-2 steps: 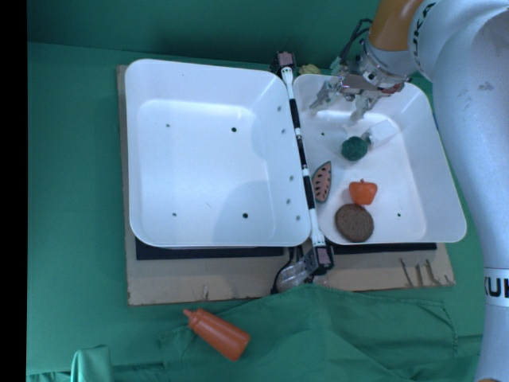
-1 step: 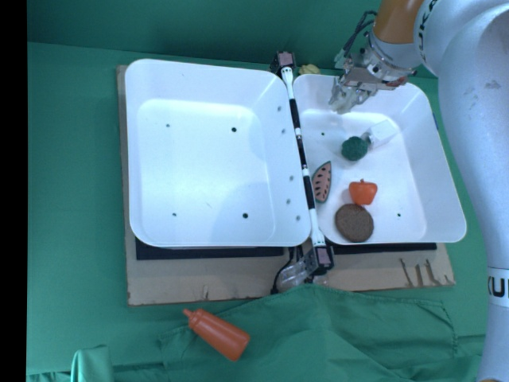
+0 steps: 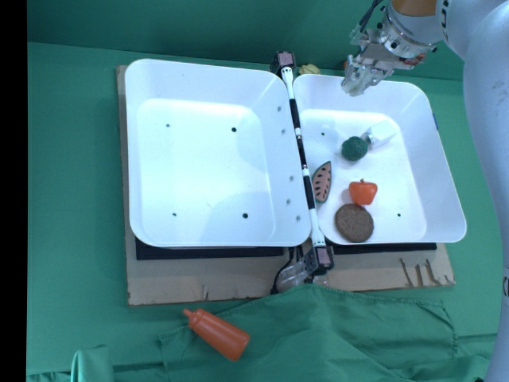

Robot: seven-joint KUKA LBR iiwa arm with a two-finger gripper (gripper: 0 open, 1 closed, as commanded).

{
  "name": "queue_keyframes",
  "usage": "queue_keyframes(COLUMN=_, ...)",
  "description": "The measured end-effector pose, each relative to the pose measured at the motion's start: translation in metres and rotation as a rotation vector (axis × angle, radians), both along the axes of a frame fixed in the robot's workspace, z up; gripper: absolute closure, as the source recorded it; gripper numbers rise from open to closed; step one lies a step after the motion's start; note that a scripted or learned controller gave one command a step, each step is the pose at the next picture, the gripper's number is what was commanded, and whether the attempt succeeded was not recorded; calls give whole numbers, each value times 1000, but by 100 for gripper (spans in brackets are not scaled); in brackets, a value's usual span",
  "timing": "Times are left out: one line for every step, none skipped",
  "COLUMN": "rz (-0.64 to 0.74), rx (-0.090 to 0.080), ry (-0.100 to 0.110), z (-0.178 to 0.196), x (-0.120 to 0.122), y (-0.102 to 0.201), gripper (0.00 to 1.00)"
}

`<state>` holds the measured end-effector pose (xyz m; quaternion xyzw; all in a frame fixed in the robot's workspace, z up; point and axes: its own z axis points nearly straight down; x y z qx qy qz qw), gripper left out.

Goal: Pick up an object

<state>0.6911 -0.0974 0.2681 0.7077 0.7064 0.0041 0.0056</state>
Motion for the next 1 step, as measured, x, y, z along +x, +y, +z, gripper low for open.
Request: queue_keyframes(rz=0, rx=0, ry=2, z=50, x=7, y=-6, gripper=100)
